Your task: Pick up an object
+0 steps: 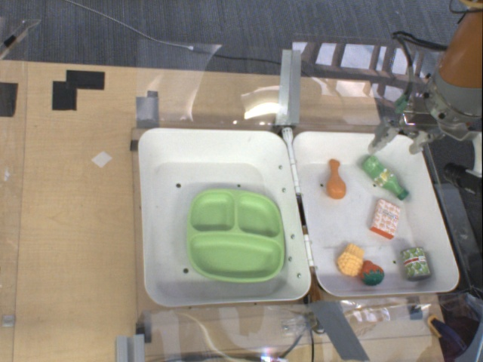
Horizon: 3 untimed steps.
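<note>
My end effector [396, 138] hangs open, gripping nothing, with the green bottle [384, 177] just below it. The bottle lies slanted; if I descend misaligned, my fingers could nudge it aside.

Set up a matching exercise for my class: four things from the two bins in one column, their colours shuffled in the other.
Things:
1. divided plate
2. bottle
3. drumstick
4. corn cob

Colours:
A. orange
B. yellow
C. light green
D. darker green, light label

Pairs: 1-C, 2-D, 3-A, 4-B
</note>
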Motion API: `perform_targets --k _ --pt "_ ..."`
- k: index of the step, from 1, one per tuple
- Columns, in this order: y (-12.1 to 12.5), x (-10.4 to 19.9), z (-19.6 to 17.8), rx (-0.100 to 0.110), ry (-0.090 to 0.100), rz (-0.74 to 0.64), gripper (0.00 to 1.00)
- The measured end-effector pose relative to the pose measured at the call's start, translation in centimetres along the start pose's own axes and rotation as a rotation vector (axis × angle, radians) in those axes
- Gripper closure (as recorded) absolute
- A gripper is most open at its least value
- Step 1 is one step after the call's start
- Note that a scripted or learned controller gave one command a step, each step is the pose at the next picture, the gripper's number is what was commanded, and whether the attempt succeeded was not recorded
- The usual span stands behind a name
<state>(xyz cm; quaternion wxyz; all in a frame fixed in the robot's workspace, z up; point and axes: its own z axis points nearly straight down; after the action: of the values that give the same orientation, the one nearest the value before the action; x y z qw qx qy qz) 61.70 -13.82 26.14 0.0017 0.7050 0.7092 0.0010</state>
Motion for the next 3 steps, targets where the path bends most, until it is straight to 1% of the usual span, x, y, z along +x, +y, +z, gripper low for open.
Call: perform_targets --k 1,2,3 --pt "-0.8 4.5 9.6 0.002 0.001 -0.001 0.0" --pt "-1.5 4.4 16.5 -0.003 0.001 0.003 0.0" --pt "-1.3 4.6 15.4 -0.006 0.002 0.002 1.0"
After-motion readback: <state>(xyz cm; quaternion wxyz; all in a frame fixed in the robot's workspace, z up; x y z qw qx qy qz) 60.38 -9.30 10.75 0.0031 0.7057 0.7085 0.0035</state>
